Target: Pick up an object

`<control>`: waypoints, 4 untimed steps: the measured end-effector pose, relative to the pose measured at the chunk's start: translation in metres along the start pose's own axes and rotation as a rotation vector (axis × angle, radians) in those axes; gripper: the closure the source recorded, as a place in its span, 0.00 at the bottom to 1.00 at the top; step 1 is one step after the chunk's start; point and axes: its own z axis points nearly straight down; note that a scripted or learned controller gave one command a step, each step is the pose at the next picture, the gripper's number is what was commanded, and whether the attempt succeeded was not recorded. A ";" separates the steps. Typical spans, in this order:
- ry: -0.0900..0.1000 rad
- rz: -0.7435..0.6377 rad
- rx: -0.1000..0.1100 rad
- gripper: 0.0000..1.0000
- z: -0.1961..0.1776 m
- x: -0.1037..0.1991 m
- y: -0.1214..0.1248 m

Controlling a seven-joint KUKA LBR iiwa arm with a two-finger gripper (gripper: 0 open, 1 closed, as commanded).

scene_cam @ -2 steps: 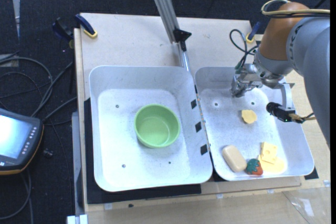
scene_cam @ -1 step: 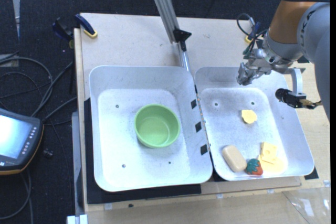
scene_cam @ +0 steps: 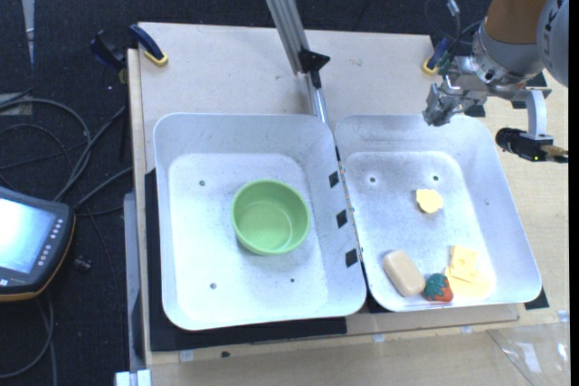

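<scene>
My end effector [scene_cam: 441, 111] hangs over the far rim of the right bin [scene_cam: 507, 194], with nothing between its fingers that I can see

How far it is open I cannot tell from this slant. In the right bin lie a small yellow piece [scene_cam: 429, 201] near the middle, and along the near edge a tan block [scene_cam: 403, 272], a red and green strawberry toy [scene_cam: 438, 287] and a yellow slab [scene_cam: 467, 269]. The left bin [scene_cam: 181, 194] on the worktop [scene_cam: 226, 68] holds a green bowl [scene_cam: 270, 217]
</scene>
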 end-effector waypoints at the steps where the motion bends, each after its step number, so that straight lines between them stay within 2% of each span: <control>1: 0.000 0.000 0.001 1.00 -0.053 0.000 0.001; 4: 0.002 -0.004 0.007 1.00 -0.026 0.157 -0.058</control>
